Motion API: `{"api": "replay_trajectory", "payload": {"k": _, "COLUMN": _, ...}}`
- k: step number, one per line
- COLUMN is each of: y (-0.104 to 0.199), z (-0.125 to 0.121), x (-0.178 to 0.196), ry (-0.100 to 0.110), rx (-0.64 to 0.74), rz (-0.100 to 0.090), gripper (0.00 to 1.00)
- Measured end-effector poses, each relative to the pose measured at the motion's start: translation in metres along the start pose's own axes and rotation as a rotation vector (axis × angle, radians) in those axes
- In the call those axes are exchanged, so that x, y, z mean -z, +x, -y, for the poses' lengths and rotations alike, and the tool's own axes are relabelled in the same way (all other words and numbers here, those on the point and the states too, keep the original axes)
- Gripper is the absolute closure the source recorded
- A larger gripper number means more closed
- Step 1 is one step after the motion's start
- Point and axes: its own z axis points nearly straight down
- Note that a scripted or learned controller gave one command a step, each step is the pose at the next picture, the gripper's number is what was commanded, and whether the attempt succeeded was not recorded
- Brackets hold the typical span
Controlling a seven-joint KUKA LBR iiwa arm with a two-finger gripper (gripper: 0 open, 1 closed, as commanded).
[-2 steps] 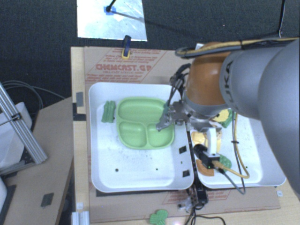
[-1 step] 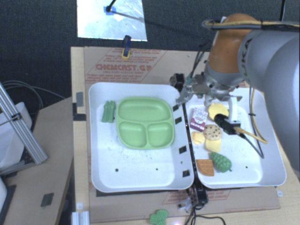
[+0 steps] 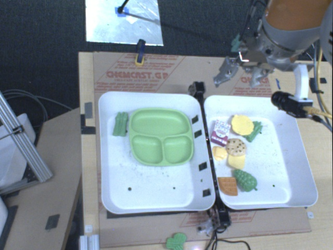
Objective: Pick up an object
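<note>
The grey arm with its orange band [image 3: 296, 7] hung high over the bench [image 3: 151, 72], and its tool [image 3: 242, 73] hovered beyond the far rim of the right white plastic bin [image 3: 302, 160], fingers spread apart with nothing between them. Two shallow bins sat below it. The left white plastic bin [image 3: 112, 191], well off to the tool's side, held one pale green three-compartment tray [image 3: 160, 137] and one small green ridged piece [image 3: 120, 124] just beside it.

The pickable things lay clustered beneath and nearer than the tool: one yellow round toy [image 3: 242, 124], one green leafy toy [image 3: 255, 130], one pink-and-white packet [image 3: 221, 131], one speckled cookie [image 3: 237, 147], two pale yellow pieces [image 3: 237, 162], one orange cracker [image 3: 227, 186] and one bumpy green toy [image 3: 245, 180].

I judged the crowding the danger: several pieces touched, so descending fingers might nudge neighbours or close on an edge and slip.
</note>
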Motion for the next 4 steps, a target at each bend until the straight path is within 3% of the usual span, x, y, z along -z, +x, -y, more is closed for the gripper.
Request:
{"api": "replay_trajectory", "payload": {"k": 1, "y": -0.001, "z": 0.000, "x": 0.001, "ry": 0.012, "rx": 0.002, "rz": 0.003, "gripper": 1.00}}
{"api": "replay_trajectory", "payload": {"k": 2, "y": -0.059, "z": 0.086, "x": -0.054, "ry": 0.027, "rx": -0.014, "rz": 0.003, "gripper": 1.00}}
{"api": "replay_trajectory", "payload": {"k": 3, "y": 0.044, "z": 0.099, "x": -0.120, "ry": 0.022, "rx": 0.004, "rz": 0.000, "gripper": 1.00}}
{"api": "replay_trajectory", "payload": {"k": 4, "y": 0.039, "z": 0.098, "x": -0.117, "ry": 0.018, "rx": -0.005, "rz": 0.002, "gripper": 0.00}}
